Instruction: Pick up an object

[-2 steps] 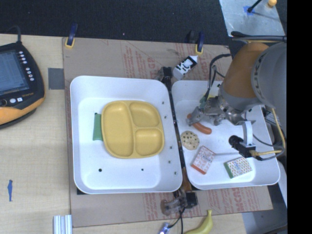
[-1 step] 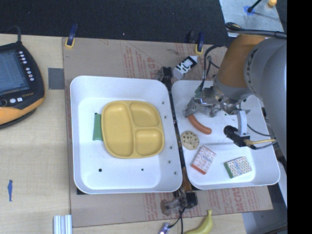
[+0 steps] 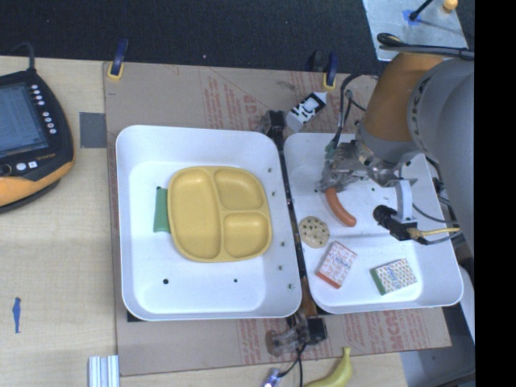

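Our pincer [image 3: 332, 181] hangs low over the right white bin [image 3: 427, 293], just above one orange sausage-shaped toy [image 3: 341, 209]; we cannot tell how it is set. From the left we count one yellow three-compartment plastic tray [image 3: 218, 213] in the left white bin [image 3: 145, 289], then one round speckled cookie [image 3: 314, 231], one pink patterned packet [image 3: 336, 264] and one green-edged patterned block [image 3: 394, 276].

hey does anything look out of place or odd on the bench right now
One thing: a banana lies on the bench below the right bin, at the view's bottom edge, while the sausage, cookie and two small packets sit inside that bin. A green item is also partly tucked under the yellow tray in the left bin.
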